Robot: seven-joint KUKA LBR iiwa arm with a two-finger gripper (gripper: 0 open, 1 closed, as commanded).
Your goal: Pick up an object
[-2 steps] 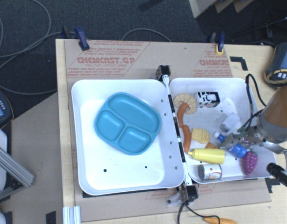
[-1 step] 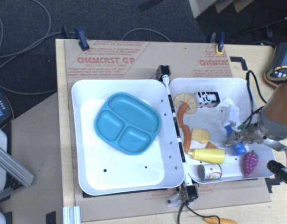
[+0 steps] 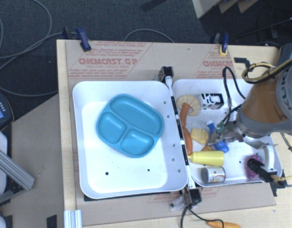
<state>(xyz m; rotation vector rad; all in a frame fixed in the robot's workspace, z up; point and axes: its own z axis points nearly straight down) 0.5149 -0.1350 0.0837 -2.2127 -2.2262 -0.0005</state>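
While the gripper (image 3: 221,136) hangs low in the right bin (image 3: 260,172), it sits among a cluster of small things, and I cannot tell how it is set or whether it has anything. A blue piece (image 3: 219,146) lies just under it, touching or nearly touching. Just to its left is a corn cob (image 3: 199,136), and below that a yellow bottle (image 3: 207,158) lies on its side. A can (image 3: 214,175) rests near the bin's front wall. An orange hot dog (image 3: 185,127) runs along the left wall, with a tan round shell-like item (image 3: 189,103) at its top end. A dark purple object (image 3: 255,167) lies at the right. The arm (image 3: 265,106) enters from the right. The left bin (image 3: 89,172) bears a blue divided plate (image 3: 130,125).
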